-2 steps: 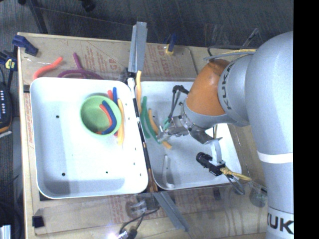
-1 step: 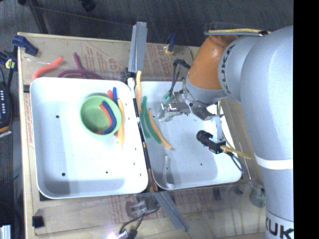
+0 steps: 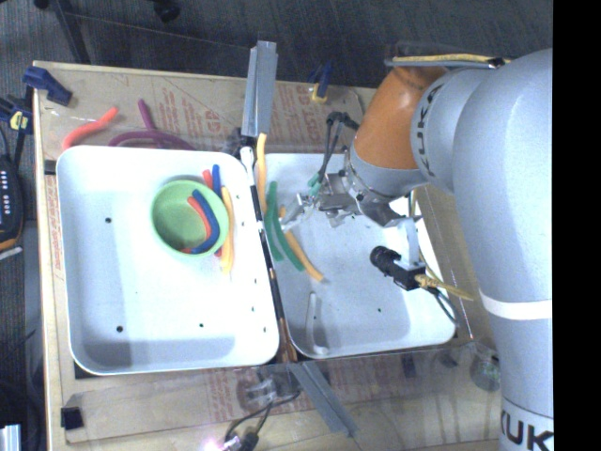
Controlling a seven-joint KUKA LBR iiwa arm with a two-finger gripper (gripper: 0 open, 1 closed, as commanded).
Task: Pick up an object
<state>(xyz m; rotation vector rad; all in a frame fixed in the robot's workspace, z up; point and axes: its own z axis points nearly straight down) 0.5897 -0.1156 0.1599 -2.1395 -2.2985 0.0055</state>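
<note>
My gripper (image 3: 305,205) hangs low over the upper left part of the right bin (image 3: 376,332), under the orange-banded wrist (image 3: 394,130). Just left of and below it lie a green strip (image 3: 273,222) and a yellow stick (image 3: 302,256), close to the gripper's tip; whether it touches either is unclear. A grey piece (image 3: 315,322) lies near the right bin's front wall. In the left bin (image 3: 113,327) a green bowl (image 3: 174,216) holds curved red (image 3: 200,207), blue (image 3: 215,180) and yellow (image 3: 227,225) pieces.
A yellow stick (image 3: 261,156) rests along the divider between the bins. A black fitting with a cable (image 3: 392,263) sticks out over the right bin's middle. Orange and purple pieces (image 3: 141,125) lie on the bench behind the left bin. The arm's grey body covers the right side.
</note>
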